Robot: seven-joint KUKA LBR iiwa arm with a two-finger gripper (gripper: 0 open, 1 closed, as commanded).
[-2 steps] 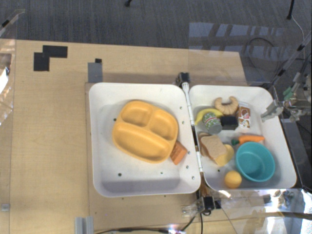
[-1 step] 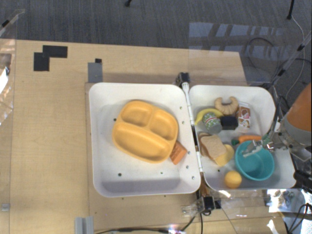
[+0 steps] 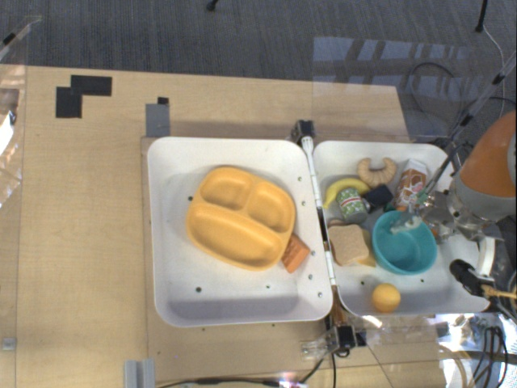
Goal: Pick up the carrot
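Bench [image 3: 89,241]: pale wood top, bearing two shallow white bins side by side; black tape marks near its far left corner.

Left bin [image 3: 174,297]: wide bare floor along the near wall and left wall; most open room lies here.

Yellow divided plate [image 3: 241,217]: three compartments, lying mid-bin, tilted; its right edge comes near the wall shared with the other bin.

Right bin [image 3: 428,297]: crowded at the far half and middle; bare floor only along the near wall.

Arm [image 3: 493,176]: orange band at the right edge, wrist over the right bin's right side. Gripper [image 3: 416,208] reaches above the bowl's far rim; whether wide or narrow cannot be told.

Teal bowl [image 3: 404,245]: centre of right bin.

Bread slice [image 3: 349,244]: touching the bowl's left side.

Banana [image 3: 343,187], small can [image 3: 352,204], black block [image 3: 377,195]: clustered at far left; can's label too small to read.

Pretzel-like piece [image 3: 377,169]: by the far wall.

Carrot [image 3: 295,254]: orange piece in the left bin, touching the plate's near right edge, just beside the shared wall.

Orange fruit [image 3: 386,297]: near wall, standing apart.
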